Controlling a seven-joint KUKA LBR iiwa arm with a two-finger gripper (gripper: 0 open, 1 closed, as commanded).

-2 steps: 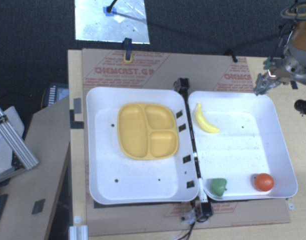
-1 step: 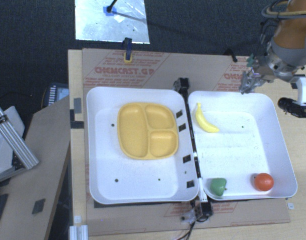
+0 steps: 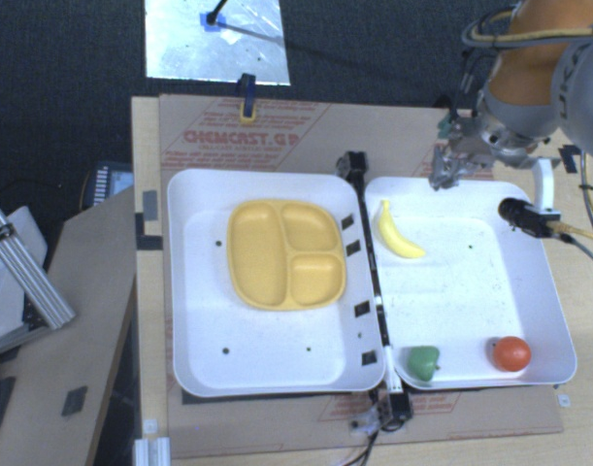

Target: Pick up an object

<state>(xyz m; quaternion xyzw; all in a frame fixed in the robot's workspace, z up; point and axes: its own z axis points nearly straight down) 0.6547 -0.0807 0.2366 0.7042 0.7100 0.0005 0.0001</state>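
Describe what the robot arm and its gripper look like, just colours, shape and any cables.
The arm is grey and rounded, with a bulbous orange band above the wrist. Yellow and dark cables loop beside that band. The gripper is a small grey metal assembly, too blurred for finer detail.

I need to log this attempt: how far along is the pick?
Done: nothing looks picked yet. The banana, green pepper and tomato all lie in the right bin, and the yellow divided plate sits in the left bin. In hand: the tool hangs at the right bin's far edge, above and right of the banana, apart from every object. Left: descend, grasp, lift.
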